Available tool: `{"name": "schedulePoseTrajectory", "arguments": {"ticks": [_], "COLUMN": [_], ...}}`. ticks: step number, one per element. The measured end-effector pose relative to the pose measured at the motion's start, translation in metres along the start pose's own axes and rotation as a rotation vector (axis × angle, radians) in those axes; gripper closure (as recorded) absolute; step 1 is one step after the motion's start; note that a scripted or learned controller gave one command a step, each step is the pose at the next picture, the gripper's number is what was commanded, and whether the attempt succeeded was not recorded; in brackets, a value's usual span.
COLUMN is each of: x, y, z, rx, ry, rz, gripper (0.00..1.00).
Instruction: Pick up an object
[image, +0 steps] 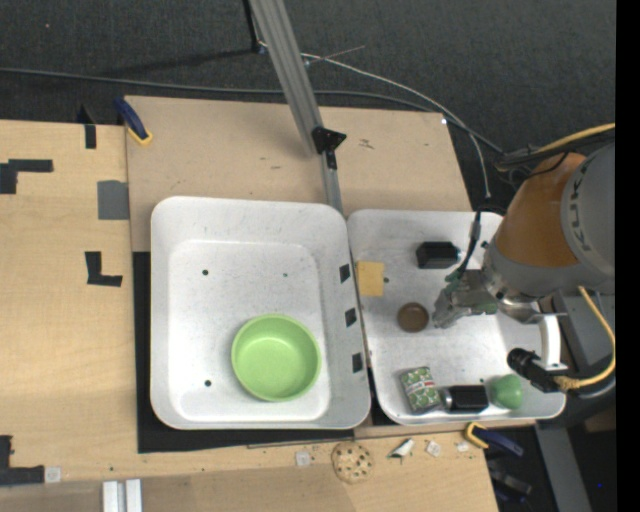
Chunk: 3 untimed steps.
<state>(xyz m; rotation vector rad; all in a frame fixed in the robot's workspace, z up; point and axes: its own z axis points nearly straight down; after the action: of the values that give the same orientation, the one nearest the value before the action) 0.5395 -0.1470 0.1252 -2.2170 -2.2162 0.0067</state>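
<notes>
My gripper (452, 303) hangs low over the middle of the right bin (385, 235), its grey fingers pointing down and left. A small brown round object (413, 318) lies just left of the fingertips, apart from them. A black block (436, 254) sits behind the gripper near the bin's back. A yellow-tan square piece (370, 279) rests at the bin's left wall. Along the front wall lie a green patterned packet (419, 388), a black oblong object (466, 399) and a green ball (507, 392). I see nothing between the fingers.
The left bin (180, 230) holds a light green bowl (275, 357) at its front right. A slanted metal pole (300, 90) crosses above the bins at the back. A cookie-like disc (349, 462) and small scraps lie on the bench in front of the bins.
</notes>
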Motion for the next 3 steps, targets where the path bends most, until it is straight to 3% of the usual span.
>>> {"name": "schedulePoseTrajectory", "arguments": {"ticks": [2, 3], "x": [0.007, 0.062], "y": [0.009, 0.014], "z": [-0.107, -0.115], "rx": [-0.01, -0.007], "ry": [-0.001, 0.0], "rz": [-0.002, -0.006], "gripper": [1.0, 1.0]}}
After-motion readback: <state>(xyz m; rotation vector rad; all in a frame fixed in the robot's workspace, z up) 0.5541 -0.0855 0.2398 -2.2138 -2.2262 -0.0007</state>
